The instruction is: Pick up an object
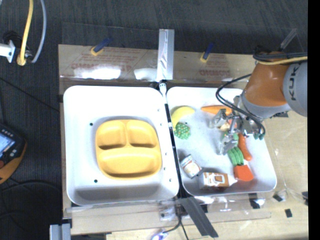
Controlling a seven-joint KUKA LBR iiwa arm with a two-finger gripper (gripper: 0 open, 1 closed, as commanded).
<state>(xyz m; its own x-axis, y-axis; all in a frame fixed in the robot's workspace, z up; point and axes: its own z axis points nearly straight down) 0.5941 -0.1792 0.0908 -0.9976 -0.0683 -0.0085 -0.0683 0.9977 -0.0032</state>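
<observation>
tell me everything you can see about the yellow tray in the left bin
The yellow tray is a rounded, glossy plate that looks like plastic, with three compartments: two smaller ones along its far side and one wide one along its near side, split by raised ridges. It lies flat and right side up on the floor of the left bin, roughly centred, apart from the walls. Nothing lies in its compartments, and nothing else touches it.

Arm w/ orange band (267,86) comes in from right, wrist bent down, gripper (229,134) pointing down-left and low over the right-hand bin, metal fingers (226,145) slightly spread
</observation>
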